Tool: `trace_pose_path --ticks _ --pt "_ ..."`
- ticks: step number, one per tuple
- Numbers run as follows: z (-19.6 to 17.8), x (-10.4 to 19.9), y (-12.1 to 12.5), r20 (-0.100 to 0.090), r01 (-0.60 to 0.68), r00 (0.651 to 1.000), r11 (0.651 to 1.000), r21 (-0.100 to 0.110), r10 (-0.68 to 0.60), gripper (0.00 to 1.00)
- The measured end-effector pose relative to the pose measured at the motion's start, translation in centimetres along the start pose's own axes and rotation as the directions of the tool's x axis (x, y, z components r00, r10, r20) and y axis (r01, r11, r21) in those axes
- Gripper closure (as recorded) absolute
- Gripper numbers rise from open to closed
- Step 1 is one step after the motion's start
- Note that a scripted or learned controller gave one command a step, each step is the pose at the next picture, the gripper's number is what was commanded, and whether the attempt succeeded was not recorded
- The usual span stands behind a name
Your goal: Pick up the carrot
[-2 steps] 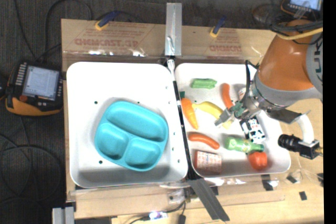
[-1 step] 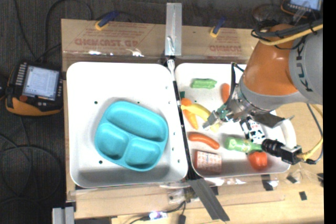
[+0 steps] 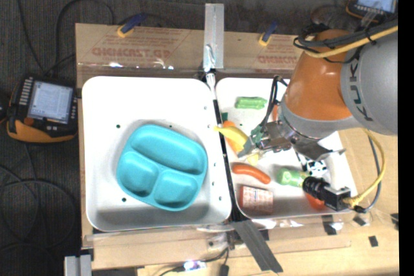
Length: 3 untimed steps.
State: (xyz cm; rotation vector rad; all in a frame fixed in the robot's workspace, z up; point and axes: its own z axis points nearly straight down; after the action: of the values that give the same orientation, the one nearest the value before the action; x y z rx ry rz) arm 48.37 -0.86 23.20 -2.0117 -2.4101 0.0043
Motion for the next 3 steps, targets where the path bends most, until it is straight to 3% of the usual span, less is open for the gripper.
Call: trace_pose_path --ticks 1,2,3 --pt "-3.7 -0.5 -0.1 0.002 -0.198 0.980 0.980 0.000 0.198 1.00" --pt "-0.9 -1.0 -0.2 0.003 -0.316 0.949 0.949 0.002 0.316 1.00" --pt "0.0 0.7 0.0 0.002 -0.484 0.875 0.875 0.003 0.484 1.00"
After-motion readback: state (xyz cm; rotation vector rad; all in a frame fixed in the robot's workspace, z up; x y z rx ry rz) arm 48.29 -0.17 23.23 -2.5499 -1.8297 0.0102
